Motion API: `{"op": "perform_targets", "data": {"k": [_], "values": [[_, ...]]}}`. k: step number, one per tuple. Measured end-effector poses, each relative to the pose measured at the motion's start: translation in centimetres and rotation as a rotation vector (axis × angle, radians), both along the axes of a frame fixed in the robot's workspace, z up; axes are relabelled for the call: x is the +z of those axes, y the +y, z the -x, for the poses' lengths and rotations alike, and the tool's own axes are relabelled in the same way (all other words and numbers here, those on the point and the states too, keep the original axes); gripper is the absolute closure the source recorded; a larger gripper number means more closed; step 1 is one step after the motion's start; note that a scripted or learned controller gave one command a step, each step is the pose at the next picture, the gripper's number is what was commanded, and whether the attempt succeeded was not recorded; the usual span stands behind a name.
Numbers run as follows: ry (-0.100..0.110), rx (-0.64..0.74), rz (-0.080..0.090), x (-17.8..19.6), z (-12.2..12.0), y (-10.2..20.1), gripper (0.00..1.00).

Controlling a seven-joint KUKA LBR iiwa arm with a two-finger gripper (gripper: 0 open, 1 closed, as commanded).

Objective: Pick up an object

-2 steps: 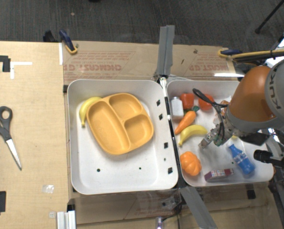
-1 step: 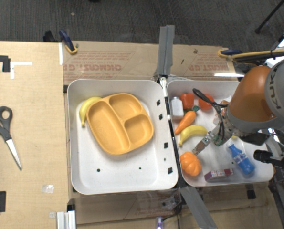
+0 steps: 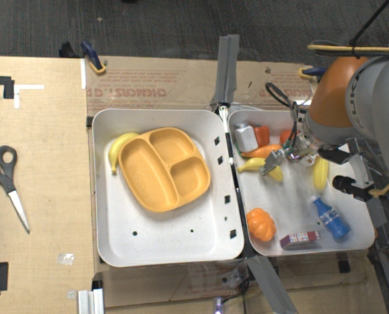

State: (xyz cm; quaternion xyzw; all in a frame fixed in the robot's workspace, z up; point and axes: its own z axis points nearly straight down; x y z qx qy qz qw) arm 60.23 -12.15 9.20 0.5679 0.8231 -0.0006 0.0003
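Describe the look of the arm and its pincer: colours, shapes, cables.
The arm is bulky and rounded, grey, with a wide orange band above the wrist. Black cables loop beside the band and trail off the wrist. The pincer is small, metallic grey and dark, on a silvery wrist block.

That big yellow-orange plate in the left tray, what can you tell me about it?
The divided plate looks like matte orange-yellow plastic, rounded, with three compartments: one long one and two smaller ones. It lies flat and right side up, turned at an angle, in the left bin. Nothing sits in it. A banana curves against its upper-left rim.
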Motion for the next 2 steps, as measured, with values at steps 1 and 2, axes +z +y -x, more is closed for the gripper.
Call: {"op": "perform_targets", "data": {"k": [1, 2], "values": [[0.002, 0.005, 0.003, 0.9, 0.0, 0.0, 1.0], [0.001, -0.043, 0.001, 9.9, -0.6, 8.0, 1.0]]}}
